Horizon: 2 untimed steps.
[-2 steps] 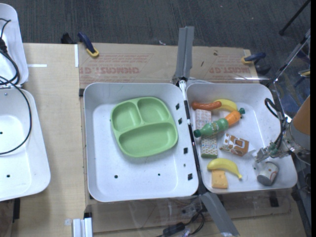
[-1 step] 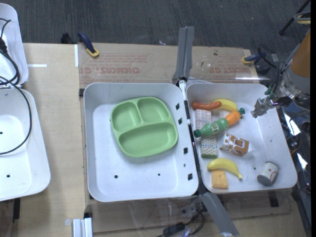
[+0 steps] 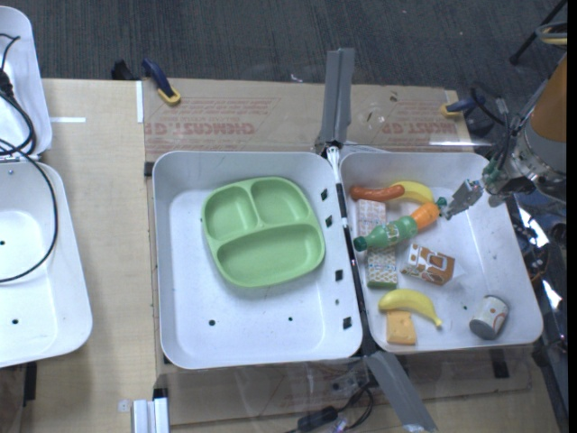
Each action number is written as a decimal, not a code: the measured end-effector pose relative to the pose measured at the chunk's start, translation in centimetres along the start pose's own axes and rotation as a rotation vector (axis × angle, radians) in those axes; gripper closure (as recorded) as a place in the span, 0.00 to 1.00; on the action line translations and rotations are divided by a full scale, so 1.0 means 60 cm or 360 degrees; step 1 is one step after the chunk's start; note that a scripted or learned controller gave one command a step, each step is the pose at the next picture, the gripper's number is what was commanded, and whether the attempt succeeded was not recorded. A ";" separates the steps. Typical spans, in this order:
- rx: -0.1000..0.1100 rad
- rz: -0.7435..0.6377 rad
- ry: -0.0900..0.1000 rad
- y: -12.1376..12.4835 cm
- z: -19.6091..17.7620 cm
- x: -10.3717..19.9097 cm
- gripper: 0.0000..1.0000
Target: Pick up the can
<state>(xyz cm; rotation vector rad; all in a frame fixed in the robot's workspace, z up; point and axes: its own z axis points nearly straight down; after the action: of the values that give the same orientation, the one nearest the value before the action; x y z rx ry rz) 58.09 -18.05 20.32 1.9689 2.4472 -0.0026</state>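
The can (image 3: 489,317) is small, white and grey with a reddish mark, and lies on its side in the front right corner of the right bin (image 3: 518,251). My gripper (image 3: 462,199) hangs over the back right part of that bin, just right of an orange carrot (image 3: 424,215). It sits well behind the can and apart from it. Nothing shows in the gripper.
The right bin also holds a sausage (image 3: 377,191), two bananas (image 3: 415,190) (image 3: 410,303), a green bottle (image 3: 388,234), small boxes (image 3: 427,264) and an orange block (image 3: 401,329). A green divided plate (image 3: 264,231) lies in the left bin (image 3: 180,314). Bare floor surrounds the can.
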 end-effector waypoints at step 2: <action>0.0001 0.0447 0.0000 -0.162 -0.021 -0.026 0.00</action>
<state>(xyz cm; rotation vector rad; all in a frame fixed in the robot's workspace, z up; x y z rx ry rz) 48.94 -21.67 21.57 2.2923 2.1474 -0.0028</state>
